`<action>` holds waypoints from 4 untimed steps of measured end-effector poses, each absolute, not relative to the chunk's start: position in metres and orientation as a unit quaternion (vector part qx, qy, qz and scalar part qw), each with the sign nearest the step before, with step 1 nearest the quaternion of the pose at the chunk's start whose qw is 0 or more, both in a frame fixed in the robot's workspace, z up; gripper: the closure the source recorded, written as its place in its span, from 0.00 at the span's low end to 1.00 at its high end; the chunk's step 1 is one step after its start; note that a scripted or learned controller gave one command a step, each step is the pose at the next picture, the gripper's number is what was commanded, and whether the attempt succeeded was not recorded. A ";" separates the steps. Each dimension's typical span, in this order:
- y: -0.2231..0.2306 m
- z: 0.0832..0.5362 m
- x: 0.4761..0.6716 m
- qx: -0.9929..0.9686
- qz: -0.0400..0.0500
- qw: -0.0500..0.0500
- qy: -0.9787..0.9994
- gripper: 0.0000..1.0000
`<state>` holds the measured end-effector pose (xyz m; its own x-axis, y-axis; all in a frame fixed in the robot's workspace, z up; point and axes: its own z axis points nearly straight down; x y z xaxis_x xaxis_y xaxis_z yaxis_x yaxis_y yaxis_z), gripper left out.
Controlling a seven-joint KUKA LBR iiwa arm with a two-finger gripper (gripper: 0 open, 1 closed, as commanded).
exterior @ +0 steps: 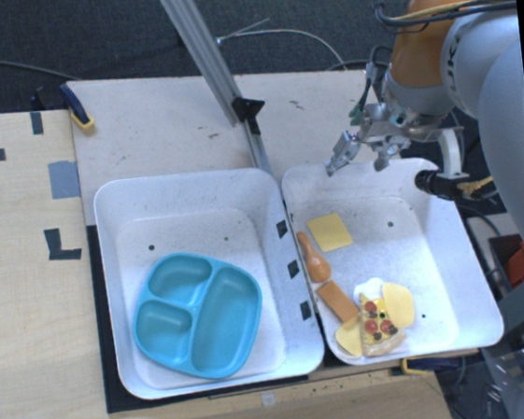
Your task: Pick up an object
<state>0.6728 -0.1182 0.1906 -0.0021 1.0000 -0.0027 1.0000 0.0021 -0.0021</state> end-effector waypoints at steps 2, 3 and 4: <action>-0.100 0.182 0.581 0.705 0.000 -0.002 0.709 0.00; -0.103 0.190 0.581 0.706 0.000 -0.002 0.708 1.00; -0.102 0.088 0.572 0.707 0.000 0.001 0.707 1.00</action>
